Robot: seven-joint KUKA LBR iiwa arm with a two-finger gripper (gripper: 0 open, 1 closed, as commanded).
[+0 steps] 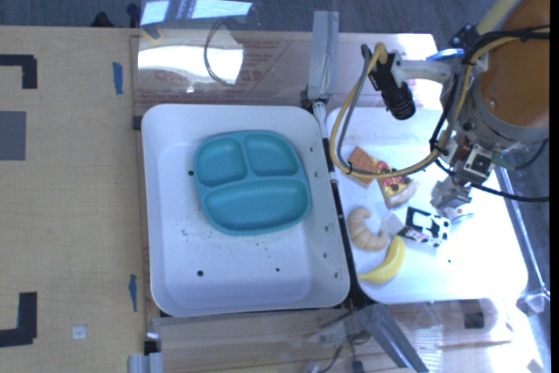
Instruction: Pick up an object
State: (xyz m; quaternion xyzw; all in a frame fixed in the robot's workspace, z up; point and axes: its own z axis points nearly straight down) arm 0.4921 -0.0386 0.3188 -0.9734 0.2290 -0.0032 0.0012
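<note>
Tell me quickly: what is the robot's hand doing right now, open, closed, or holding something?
Hand: cannot be told; it hangs over the right bin, above a small black-and-white object, with nothing visibly held.

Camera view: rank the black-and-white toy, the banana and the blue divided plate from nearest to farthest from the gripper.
1. Black-and-white toy, right bin, just below-left of the gripper.
2. Banana, near the right bin's front-left corner.
3. Blue divided plate, left bin, across the divider.
</note>
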